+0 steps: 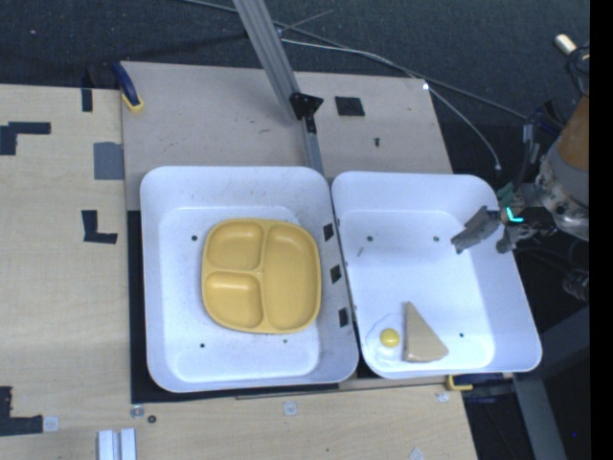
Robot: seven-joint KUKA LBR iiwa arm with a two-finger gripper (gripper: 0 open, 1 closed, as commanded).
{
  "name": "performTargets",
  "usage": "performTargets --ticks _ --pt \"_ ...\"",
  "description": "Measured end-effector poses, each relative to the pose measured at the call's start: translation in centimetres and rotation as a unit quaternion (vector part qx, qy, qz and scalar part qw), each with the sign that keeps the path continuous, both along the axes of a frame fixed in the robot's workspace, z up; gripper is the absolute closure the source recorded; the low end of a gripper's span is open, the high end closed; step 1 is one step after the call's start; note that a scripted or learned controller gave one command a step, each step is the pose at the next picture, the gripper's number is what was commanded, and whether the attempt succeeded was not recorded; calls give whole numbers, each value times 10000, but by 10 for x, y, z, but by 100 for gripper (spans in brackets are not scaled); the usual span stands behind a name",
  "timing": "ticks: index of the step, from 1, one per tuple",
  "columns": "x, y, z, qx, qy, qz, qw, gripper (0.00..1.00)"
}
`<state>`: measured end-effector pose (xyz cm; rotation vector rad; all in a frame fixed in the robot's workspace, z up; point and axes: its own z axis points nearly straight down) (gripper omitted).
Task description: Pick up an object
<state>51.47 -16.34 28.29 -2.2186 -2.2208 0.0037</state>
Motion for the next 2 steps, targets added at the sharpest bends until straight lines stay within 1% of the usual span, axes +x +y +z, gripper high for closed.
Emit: performTargets --ticks 1,2 --pt "0 0 1 -2 -10 1 10000 0" --pt "6 -6 -58 1 11 -5 10000 0"
